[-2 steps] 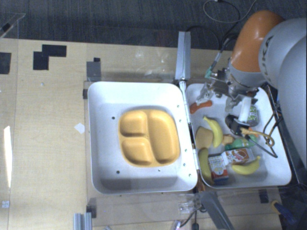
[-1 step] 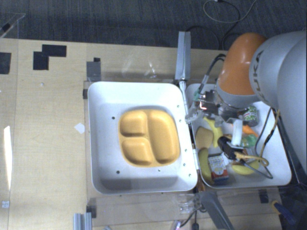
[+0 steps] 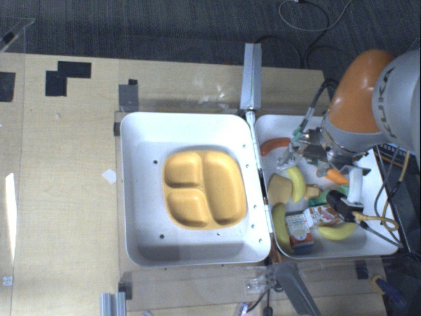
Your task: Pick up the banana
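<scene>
Camera view shows the banana (image 3: 296, 182) in the right bin (image 3: 375, 245), standing up and down in the picture. The gripper (image 3: 304, 151) hangs just above its top end, and the banana lies a little below and left.

Pale wooden bench (image 3: 66, 196) on dark, seemingly carpeted floor (image 3: 164, 12).

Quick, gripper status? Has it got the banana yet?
Gripper: low over the right bin, at the upper banana; a grasp cannot be told from this view.
</scene>
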You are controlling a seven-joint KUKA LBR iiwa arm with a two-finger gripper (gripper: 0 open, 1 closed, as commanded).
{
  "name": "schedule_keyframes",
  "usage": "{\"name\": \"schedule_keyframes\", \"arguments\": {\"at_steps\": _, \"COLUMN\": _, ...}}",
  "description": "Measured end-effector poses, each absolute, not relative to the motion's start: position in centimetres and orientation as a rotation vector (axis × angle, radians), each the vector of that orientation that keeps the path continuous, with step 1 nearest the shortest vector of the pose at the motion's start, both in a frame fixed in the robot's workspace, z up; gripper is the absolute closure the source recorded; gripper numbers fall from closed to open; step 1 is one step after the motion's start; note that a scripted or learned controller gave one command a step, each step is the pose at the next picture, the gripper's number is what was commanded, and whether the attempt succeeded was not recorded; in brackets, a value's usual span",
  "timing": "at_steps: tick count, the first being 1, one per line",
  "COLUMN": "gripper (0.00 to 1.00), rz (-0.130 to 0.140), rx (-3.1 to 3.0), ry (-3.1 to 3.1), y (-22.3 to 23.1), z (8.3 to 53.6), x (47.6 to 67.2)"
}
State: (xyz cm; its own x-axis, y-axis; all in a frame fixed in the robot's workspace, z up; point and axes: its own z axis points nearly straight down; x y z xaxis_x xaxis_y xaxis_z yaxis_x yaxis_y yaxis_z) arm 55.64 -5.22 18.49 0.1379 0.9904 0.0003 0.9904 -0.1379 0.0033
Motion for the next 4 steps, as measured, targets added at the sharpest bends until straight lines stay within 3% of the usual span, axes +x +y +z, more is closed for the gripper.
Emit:
{"name": "schedule_keyframes", "arguments": {"at_steps": 1, "gripper": 0.00, "rz": 0.020, "rx": 2.335, "ry": 2.086, "y": -8.5, "z": 9.2, "x": 52.5}}
{"name": "schedule_keyframes", "arguments": {"at_steps": 2, "gripper": 1.00, "rz": 0.025, "rx": 2.331, "ry": 2.087, "y": -8.4, "z": 10.2, "x": 52.7}}
{"name": "schedule_keyframes", "arguments": {"at_steps": 3, "gripper": 1.00, "rz": 0.007, "rx": 2.376, "ry": 2.052, "y": -1.9, "z": 18.5, "x": 54.5}}
{"name": "schedule_keyframes", "arguments": {"at_steps": 4, "gripper": 1.00, "rz": 0.003, "rx": 2.678, "ry": 1.640, "y": -5.7, "z": 19.5, "x": 52.9}}
